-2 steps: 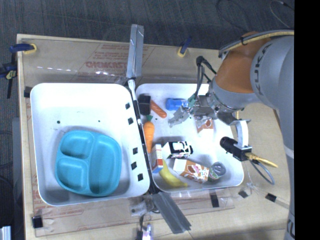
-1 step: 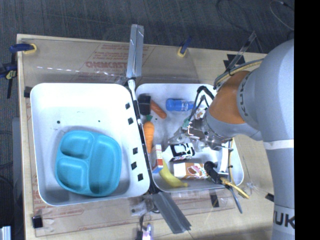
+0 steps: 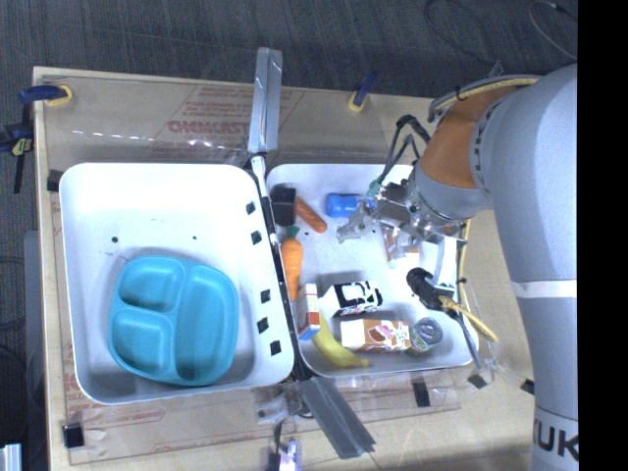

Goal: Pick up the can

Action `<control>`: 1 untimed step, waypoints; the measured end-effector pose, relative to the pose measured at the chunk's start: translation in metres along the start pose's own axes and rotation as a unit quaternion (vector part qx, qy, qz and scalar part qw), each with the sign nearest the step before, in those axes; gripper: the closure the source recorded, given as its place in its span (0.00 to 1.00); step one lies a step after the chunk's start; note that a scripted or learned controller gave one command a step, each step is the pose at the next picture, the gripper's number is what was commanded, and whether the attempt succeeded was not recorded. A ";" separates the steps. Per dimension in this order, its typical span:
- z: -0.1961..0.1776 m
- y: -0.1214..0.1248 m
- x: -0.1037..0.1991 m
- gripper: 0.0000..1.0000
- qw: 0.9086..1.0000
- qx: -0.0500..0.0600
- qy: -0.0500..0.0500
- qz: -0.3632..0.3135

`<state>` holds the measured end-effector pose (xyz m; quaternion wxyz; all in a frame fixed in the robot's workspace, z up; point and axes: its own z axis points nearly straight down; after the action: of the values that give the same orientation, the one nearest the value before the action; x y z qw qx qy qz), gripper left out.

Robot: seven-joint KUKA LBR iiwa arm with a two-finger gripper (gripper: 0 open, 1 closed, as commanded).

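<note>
Camera view shows the gripper [image 3: 378, 222] hanging over the right bin [image 3: 324, 177], its metal fingers spread narrowly with nothing between them. At four o'clock from the gripper, in the bin's lower right corner, lies the can [image 3: 427, 335], small and round with a dull metal end. Touching the can at nine o'clock is a flat printed carton [image 3: 375, 336], with a curved yellow banana [image 3: 335, 346] along its lower edge. At nine o'clock from the gripper sits a tapered carrot [image 3: 291, 263]. In the left bin [image 3: 88, 189] rests a glossy blue divided plate [image 3: 175, 318].
</note>
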<state>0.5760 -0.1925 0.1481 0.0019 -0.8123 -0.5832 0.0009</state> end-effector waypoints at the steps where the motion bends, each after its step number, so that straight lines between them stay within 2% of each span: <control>1: 0.058 -0.059 -0.020 0.00 1.000 -0.001 0.000 0.015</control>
<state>0.5133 -0.1924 0.0904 0.0010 -0.8209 -0.5711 0.0005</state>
